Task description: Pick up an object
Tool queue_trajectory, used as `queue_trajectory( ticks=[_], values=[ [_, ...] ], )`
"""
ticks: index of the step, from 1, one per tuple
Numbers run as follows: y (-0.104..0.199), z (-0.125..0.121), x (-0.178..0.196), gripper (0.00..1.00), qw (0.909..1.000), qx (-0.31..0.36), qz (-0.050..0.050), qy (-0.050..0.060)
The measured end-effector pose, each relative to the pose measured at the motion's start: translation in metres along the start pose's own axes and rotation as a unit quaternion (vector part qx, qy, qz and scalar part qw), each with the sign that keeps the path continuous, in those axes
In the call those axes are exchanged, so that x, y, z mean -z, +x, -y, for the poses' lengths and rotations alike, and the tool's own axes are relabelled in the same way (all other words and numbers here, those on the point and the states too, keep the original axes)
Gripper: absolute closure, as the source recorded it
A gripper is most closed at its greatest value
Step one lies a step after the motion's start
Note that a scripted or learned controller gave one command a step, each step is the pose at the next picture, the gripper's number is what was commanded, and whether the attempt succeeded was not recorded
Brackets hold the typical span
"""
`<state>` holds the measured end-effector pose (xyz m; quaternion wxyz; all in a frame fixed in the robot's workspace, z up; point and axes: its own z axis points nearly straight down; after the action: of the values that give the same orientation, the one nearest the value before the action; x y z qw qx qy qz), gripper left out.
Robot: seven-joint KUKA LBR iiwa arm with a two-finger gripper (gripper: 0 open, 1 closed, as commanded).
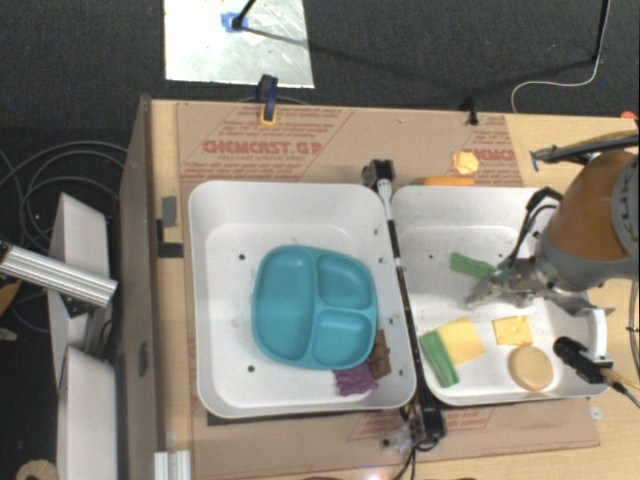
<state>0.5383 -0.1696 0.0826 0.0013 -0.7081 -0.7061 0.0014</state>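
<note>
Green stick [473, 265], the long one lying in the right bin [470, 203], sits just beside my gripper [492, 285], on its far-left side and not between the fingers. My fingers look spread apart, hovering low with nothing in them. Nearer the camera from my gripper lie a yellow wedge [463, 340] touching a green block [438, 357], a small yellow cheese square [513, 329] and a tan round piece [531, 367]. Across the divider, the left bin [225, 218] carries a teal divided plate [314, 306], with a purple lump [352, 379] and a brown piece [381, 356] at its near edge.

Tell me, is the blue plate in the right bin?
No, the blue plate lies in the left bin, beside a purple piece.
</note>
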Motion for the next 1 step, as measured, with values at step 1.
queue_trajectory(
  ticks=[1],
  values=[
    [0.0155,-0.0886,0.004,0.0,1.0,0.006,0.001,-0.007]
  ],
)
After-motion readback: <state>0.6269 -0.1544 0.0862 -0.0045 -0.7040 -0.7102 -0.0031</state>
